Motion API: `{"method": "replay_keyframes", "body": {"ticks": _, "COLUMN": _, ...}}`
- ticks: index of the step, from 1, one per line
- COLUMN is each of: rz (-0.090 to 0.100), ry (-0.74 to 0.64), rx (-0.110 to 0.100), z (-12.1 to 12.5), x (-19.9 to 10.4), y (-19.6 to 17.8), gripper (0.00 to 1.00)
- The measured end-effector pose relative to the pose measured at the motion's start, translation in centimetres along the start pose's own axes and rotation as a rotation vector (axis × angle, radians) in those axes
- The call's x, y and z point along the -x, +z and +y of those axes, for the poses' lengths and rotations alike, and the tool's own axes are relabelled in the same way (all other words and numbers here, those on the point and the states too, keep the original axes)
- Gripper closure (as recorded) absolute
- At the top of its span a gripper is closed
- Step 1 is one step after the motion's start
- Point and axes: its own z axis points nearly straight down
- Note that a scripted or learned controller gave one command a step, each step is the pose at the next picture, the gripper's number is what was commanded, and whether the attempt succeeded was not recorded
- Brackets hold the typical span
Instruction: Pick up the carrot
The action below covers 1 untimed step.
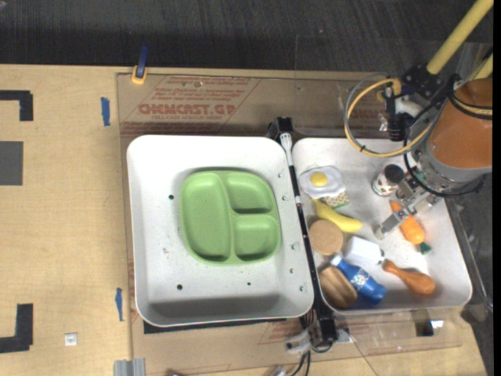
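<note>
Gripper (pixel 403 214) low in right bin (pixel 454 233), beside carrot (pixel 413 231), its spread impossible to tell, green tray (pixel 229 215) in left bin (pixel 156 210)

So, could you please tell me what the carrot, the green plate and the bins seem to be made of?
Carrot: probably moulded plastic, a toy; uniform orange with a green stub, slight sheen. Green plate: likely matte plastic; one even colour, rounded moulded compartments. Bins: seemingly thin white plastic, though painted metal is possible; smooth, softly glossy, rounded corners.
</note>
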Motion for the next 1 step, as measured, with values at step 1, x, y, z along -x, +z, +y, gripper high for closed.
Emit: {"method": "replay_keyframes", "body": {"ticks": 1, "rz": -0.001, "ry": 0.011, "rx": -0.009, "z": -0.29, "x": -0.02, "y": -1.26, "gripper": 1.0}}
